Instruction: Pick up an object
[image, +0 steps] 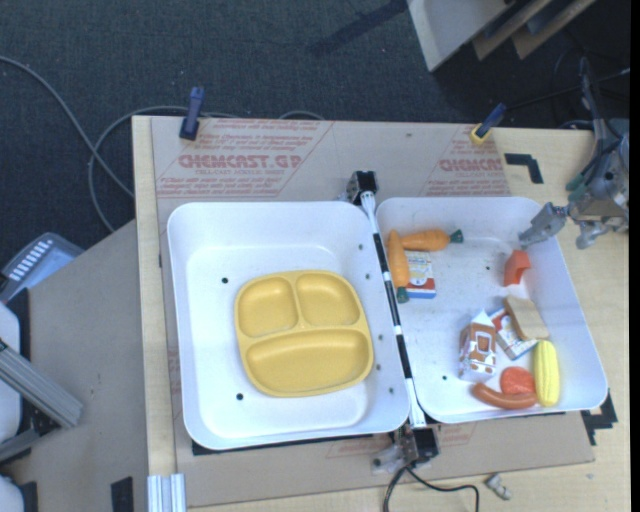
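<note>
Gripper (548, 224) beside right bin (590, 340), jaws' state impossible to tell; best centred over red block (516, 268) before descending.

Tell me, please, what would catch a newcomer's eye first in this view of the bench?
The yellow divided plate stands out most, lying alone in the middle of the left bin. Next comes the bright clutter of toy food in the right bin: two carrots near its upper left corner, and a corn cob beside a sausage at its lower right. The pincer hangs over the right bin's upper right edge.
</note>
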